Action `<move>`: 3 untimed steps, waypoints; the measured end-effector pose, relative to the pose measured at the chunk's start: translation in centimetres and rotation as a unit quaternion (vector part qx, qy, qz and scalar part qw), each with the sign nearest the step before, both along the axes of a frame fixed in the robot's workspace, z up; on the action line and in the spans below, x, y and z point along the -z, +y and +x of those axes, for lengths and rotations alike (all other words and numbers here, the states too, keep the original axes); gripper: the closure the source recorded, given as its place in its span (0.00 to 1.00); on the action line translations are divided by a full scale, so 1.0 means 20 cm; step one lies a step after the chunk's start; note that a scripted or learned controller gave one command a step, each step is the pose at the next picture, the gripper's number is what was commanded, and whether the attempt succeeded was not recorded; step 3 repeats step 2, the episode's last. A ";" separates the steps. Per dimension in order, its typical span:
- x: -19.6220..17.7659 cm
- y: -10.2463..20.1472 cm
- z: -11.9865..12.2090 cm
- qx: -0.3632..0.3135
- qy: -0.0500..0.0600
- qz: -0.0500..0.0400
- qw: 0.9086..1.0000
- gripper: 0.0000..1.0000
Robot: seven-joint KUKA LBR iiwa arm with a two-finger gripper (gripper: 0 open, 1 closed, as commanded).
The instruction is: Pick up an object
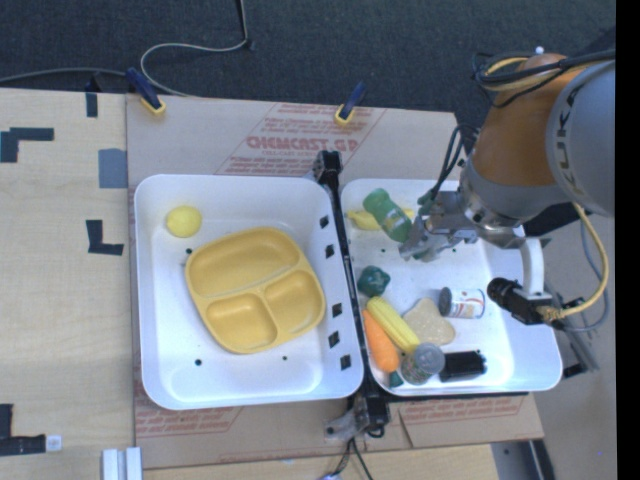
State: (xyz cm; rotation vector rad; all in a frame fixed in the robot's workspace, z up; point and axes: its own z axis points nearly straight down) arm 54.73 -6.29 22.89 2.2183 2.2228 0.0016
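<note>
In right bin [500, 268]: one carrot [379, 342], one banana [392, 325]; tool [425, 243] state unclear.

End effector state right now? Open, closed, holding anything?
End effector: cannot be told whether it is open or closed. It sits low in the right bin, beside the green bottle; no grasp is visible.

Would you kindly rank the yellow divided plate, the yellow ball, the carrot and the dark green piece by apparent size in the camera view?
1. yellow divided plate
2. carrot
3. yellow ball and dark green piece: these look about alike, so I won't rank them.
</note>
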 end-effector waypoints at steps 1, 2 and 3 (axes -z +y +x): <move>0.13 0.16 0.19 0.000 0.002 0.000 1.000 1.00; 0.10 0.39 0.40 0.000 0.002 0.000 1.000 1.00; 0.10 0.39 0.40 0.000 0.002 0.000 1.000 1.00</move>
